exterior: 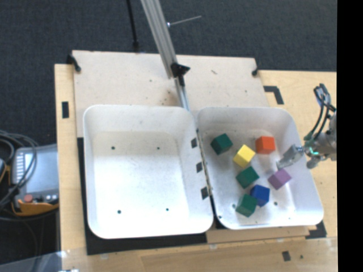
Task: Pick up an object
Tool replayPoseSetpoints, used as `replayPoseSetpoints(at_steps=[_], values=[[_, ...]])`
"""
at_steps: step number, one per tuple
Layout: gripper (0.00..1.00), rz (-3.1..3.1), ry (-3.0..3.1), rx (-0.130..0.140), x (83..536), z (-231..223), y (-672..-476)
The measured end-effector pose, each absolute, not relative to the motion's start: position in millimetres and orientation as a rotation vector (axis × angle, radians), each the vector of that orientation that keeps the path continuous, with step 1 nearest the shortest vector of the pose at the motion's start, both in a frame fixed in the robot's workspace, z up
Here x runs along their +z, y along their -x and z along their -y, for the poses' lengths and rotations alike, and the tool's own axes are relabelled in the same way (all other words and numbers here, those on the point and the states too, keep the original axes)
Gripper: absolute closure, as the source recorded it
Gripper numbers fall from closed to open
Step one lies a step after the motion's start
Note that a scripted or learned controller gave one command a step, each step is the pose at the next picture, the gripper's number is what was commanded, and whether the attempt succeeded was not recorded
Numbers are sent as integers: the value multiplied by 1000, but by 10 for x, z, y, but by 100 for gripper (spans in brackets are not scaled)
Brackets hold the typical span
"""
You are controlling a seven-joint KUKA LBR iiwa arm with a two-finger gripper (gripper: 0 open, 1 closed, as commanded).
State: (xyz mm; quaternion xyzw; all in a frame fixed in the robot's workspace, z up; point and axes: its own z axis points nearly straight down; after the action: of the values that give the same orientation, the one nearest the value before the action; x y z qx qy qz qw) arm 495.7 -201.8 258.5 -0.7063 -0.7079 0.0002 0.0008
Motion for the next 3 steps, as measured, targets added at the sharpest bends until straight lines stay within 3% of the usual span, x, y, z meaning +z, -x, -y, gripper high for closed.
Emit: replayPoseSetpoints(at_steps=[1, 3], values=[[0, 2225, 2221, -3, 2604, 2018, -4964], [0, 2217, 2220, 5, 1492, 2117, -4907]])
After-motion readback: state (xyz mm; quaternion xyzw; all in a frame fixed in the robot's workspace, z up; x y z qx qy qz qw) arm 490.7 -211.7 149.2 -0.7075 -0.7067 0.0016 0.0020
